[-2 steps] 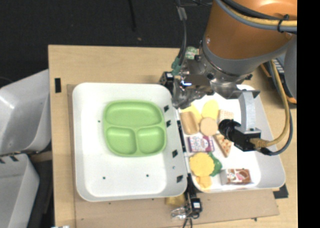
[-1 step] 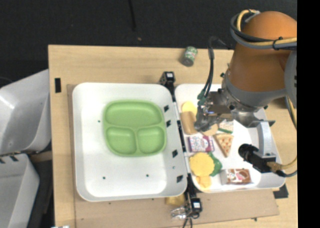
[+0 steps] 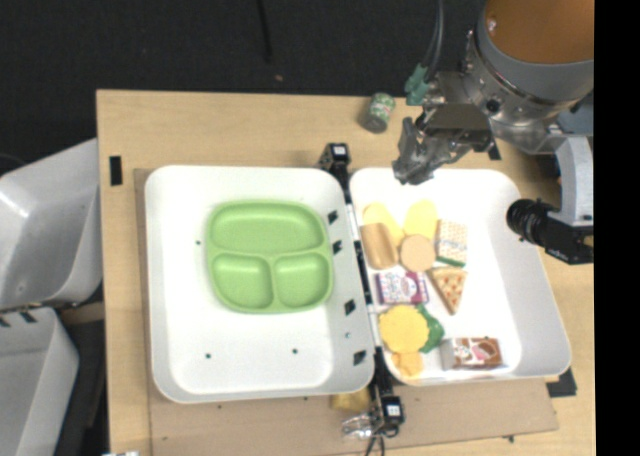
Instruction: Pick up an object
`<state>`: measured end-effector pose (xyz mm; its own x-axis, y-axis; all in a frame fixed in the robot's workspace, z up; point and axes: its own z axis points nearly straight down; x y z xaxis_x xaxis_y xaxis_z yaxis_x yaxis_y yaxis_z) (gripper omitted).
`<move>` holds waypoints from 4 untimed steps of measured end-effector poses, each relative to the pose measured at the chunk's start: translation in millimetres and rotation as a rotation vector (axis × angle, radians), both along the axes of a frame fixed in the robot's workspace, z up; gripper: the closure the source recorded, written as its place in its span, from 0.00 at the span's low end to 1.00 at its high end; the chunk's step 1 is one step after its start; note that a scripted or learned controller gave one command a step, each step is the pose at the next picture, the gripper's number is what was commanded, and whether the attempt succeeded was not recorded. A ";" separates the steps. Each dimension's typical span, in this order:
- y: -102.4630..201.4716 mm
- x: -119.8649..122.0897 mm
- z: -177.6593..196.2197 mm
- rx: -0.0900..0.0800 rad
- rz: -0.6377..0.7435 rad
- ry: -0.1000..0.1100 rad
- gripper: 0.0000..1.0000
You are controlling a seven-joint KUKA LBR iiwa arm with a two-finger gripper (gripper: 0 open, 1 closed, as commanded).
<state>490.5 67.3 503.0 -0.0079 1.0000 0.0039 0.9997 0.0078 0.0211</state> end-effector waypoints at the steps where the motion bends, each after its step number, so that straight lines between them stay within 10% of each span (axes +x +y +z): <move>1: 2.7 -0.4 13.8 -0.005 -0.005 0.018 1.00; 2: -17.8 -2.1 -141.8 -0.008 -0.010 0.037 1.00; 3: -58.1 -0.1 -12.0 -0.005 -0.012 0.005 1.00; 4: -100.6 -1.7 -128.4 -0.006 -0.013 0.031 1.00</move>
<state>488.9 -33.3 374.6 0.0047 1.0000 -0.0023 0.9999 -0.0047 -0.0103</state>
